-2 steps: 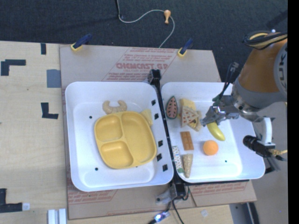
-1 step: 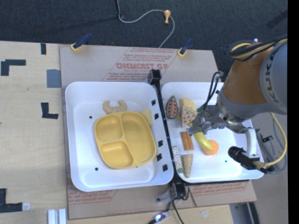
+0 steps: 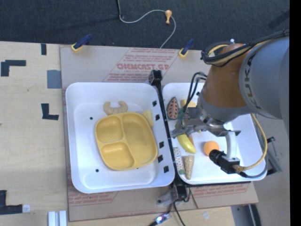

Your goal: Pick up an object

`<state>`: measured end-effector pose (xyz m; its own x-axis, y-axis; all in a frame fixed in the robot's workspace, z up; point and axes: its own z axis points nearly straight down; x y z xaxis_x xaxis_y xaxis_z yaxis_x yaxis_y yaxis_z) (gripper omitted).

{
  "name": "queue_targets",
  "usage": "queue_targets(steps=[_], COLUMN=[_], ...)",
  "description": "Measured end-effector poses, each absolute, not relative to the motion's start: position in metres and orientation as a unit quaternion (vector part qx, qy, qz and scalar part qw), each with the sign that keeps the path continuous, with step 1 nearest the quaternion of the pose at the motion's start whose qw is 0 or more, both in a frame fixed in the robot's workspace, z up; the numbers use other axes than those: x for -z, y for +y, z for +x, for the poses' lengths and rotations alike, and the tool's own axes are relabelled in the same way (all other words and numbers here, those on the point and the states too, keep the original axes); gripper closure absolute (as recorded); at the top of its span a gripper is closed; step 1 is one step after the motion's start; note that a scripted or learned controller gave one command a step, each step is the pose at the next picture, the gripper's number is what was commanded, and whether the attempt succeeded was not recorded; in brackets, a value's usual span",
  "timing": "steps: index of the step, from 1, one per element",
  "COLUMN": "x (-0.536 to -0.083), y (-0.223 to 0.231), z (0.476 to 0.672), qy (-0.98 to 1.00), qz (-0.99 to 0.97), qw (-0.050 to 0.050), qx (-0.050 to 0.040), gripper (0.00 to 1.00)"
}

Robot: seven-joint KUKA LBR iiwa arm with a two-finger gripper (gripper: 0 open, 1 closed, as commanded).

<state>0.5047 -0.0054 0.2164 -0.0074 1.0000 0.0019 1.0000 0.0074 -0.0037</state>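
Arm (image 3: 235,86) is over the right bin (image 3: 249,171), gripper (image 3: 184,128) low beside a banana (image 3: 186,143). An orange ball (image 3: 210,147) and a cone (image 3: 188,166) lie near. In the left bin (image 3: 80,140): a yellow divided plate (image 3: 125,140).

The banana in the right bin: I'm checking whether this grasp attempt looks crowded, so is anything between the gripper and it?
Nothing visible. The gripper hangs right over the banana. An ice-cream cone lies just below it and an orange ball beside it, both off the path.
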Motion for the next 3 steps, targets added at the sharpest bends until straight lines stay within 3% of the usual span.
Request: queue_targets(steps=[3], x=[-0.216], y=[-0.009], z=[0.491], qy=[-0.708], qz=[-0.707], qw=[0.001], qx=[-0.0013], gripper=[1.0])
